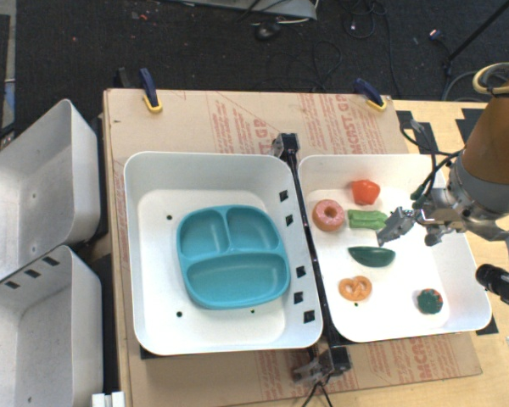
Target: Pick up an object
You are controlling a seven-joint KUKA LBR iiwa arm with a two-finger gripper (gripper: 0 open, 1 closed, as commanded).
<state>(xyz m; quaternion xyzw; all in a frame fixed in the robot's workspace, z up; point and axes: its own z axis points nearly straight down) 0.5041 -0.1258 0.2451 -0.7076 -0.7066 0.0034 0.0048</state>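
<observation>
Task not yet done: nothing lifted, every object lies on floor of right white bin (467,308).

Gripper (396,225) low over right bin, just right of light green pickle-shaped toy (366,220) and just above dark green leaf-shaped piece (372,256); nothing seen between fingers; spread or pressed together cannot be told.

Other candidates: red pepper-like toy (366,192) far, pink ring doughnut (328,214) left, orange pretzel (355,288) near, small green-red ball (429,300) near right.

Left white bin (144,185) holds teal divided plastic tray (233,257).

Left to do: close on one object, raise it.

Writing: red print on brown cardboard sheet (204,121) covering surface, reversed and too blurred to read.
</observation>
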